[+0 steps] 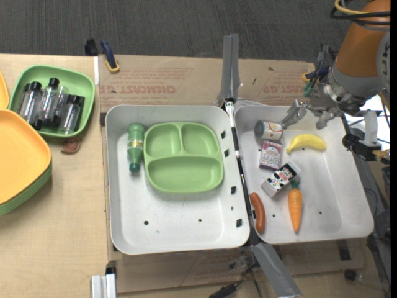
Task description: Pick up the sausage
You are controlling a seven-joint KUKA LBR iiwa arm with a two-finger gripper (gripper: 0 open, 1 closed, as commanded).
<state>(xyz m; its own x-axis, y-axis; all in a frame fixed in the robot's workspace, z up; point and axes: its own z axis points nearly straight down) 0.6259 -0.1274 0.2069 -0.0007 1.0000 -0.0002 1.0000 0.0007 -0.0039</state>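
The sausage (257, 213) lies at the near left edge of the right bin (347, 222), a carrot (295, 210) just right of it, while the gripper (307, 113) hangs over the far side above a banana (306, 143), fingers spread and holding nothing

red-brown sausage (258, 213), orange carrot (296, 210), yellow banana (306, 143), green divided plate (183, 157)

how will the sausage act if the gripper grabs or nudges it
The sausage looks round and smooth, so it may roll or slip between fingers. It lies against the right bin's left wall, which probably blocks rolling that way but crowds a finger. It seems small and likely light.
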